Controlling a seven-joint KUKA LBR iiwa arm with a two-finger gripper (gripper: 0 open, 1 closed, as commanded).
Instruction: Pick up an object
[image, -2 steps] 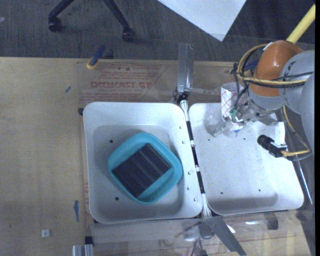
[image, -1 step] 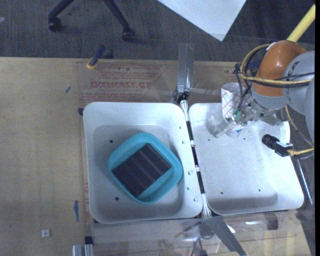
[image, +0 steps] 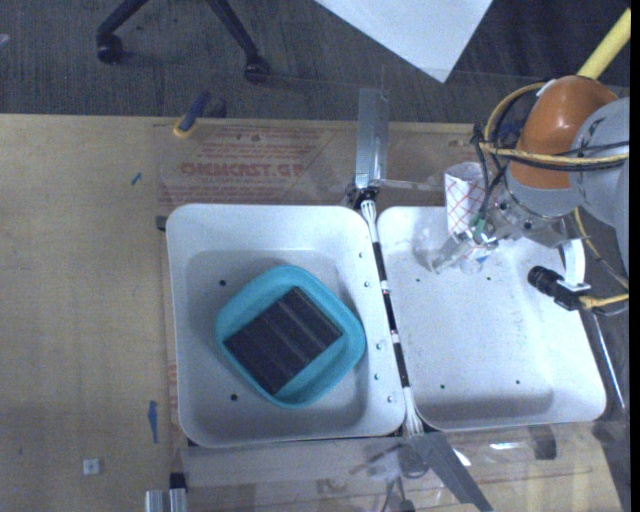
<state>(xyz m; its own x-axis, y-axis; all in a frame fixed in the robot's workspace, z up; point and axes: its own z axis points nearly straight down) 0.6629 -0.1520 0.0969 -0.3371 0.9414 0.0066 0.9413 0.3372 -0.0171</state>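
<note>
While your gripper (image: 468, 243) hovered at the right bin's (image: 500, 370) far edge, finger state unclear, the teal dish (image: 290, 335) lay in the left bin (image: 200, 240), so your pick looked unstarted, needing a reach leftward.

Probably a lab: bench (image: 80, 300), robot arm (image: 560, 130)
</note>
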